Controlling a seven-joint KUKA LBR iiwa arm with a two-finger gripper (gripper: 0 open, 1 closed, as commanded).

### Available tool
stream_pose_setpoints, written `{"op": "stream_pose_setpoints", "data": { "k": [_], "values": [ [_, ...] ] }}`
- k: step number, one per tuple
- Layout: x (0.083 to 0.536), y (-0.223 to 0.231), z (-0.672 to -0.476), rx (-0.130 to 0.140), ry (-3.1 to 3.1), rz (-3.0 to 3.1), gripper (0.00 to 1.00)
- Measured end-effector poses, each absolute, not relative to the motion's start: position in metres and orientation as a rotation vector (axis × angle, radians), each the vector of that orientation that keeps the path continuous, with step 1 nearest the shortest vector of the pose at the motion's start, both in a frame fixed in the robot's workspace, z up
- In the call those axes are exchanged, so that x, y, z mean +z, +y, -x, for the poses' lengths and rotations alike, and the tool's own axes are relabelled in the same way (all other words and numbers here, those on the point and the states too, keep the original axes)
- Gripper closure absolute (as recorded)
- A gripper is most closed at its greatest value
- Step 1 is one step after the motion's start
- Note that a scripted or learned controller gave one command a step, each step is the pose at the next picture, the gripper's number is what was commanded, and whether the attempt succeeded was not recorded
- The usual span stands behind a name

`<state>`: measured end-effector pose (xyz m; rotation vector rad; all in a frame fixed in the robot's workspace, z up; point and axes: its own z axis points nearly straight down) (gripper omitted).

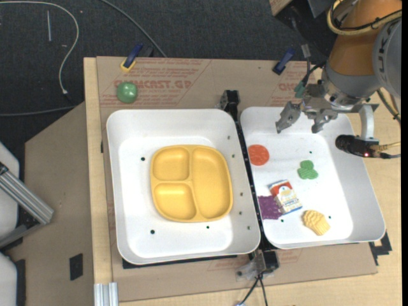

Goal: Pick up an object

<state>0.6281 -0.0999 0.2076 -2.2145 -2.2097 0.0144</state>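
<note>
The gripper (299, 123) hung at the upper right of the frame, fingers spread wide, holding nothing. The red disc (258, 154) lay nearest, down and to its left in the right bin (357, 199); the green piece (308, 169) sat just below.

Green ball (127, 92) on cardboard (191, 75), far-left corner; blue clamps (132, 57) at back edge.

Cardboard-topped bench (178, 85), two white bins (127, 234) (side by side), green ball (127, 92)
</note>
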Motion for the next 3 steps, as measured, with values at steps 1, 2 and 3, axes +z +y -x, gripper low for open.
{"op": "stream_pose_setpoints", "data": {
  "k": [1, 2, 3],
  "values": [
    [0.216, -0.100, -0.631, 0.000, -2.221, 2.219, 0.00],
    [0.154, -0.103, -0.633, 0.007, -2.216, 2.217, 0.00],
    [0.095, -0.100, -0.623, 0.006, -2.216, 2.216, 0.00]
  ]
}}
